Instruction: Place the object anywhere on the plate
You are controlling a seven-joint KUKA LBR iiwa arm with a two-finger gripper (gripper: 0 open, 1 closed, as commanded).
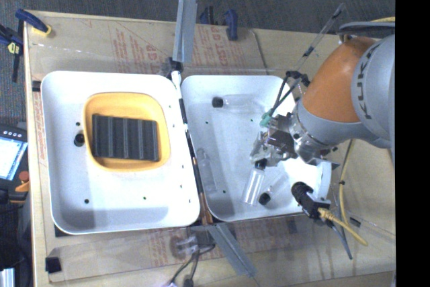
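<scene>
camera view, quick rundown:
Room to move: arm point(349, 94) comes in from the right and hangs over the right bin point(228, 198), right-hand half. That bin's left half is bare white floor, so there's plenty of space there.
Edges: the two bins sit side by side and nearly touch at the middle seam. The plate point(124, 104) sits well inside the left bin point(114, 215), up toward the far wall.
Left bin: one yellow-rimmed plate with a dark ribbed centre.
Right bin: one clear plastic bottle point(254, 186) lying tilted near the front wall, plus a small dark cap-like bit point(218, 102) up by the back wall.
Claw: gripper point(269, 152) is just above the bottle's upper end; honestly can't tell how it's set.
Count: two bins, one plate, one bottle.
</scene>
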